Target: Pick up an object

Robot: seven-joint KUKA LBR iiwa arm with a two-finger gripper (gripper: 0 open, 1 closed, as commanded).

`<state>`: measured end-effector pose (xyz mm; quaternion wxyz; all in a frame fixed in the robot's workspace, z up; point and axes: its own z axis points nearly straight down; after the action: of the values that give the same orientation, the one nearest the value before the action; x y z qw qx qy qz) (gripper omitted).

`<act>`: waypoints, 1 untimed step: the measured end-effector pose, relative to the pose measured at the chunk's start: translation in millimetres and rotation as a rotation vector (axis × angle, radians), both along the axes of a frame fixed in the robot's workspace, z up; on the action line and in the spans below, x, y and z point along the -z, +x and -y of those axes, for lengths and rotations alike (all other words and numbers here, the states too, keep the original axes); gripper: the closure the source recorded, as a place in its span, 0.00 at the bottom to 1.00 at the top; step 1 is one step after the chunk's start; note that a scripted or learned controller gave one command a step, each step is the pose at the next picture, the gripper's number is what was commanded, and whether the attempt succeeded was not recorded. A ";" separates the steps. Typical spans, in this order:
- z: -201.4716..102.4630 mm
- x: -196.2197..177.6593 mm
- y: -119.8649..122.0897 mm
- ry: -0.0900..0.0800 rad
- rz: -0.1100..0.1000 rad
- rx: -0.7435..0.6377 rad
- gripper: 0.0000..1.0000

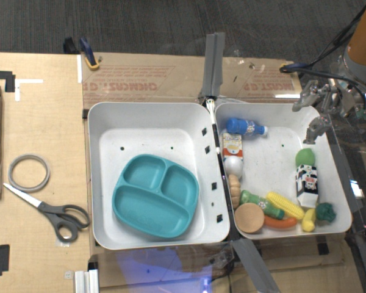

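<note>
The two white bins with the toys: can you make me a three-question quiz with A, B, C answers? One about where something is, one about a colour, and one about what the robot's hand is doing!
1. Where does the teal plate lie?
A. in the left bin
B. in the right bin
C. on the bench by the scissors

2. What colour is the bottle at the back of the right bin?
A. red
B. blue
C. yellow

3. What is the gripper doing?
A. holding the toy corn
B. pressing on the teal plate
C. hanging over the right bin's back right corner with no toy between its fingers

Answers:
1 A, the plate fills the left bin's floor.
2 B, its body is blue.
3 C, the toys all lie on the bin floor.
</note>
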<state>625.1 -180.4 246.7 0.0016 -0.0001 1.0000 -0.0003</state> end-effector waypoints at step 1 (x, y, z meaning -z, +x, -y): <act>24.8 154.3 -75.5 0.000 0.000 -0.029 0.00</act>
<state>549.7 -205.2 92.4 0.0015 -0.0146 0.9999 -0.0004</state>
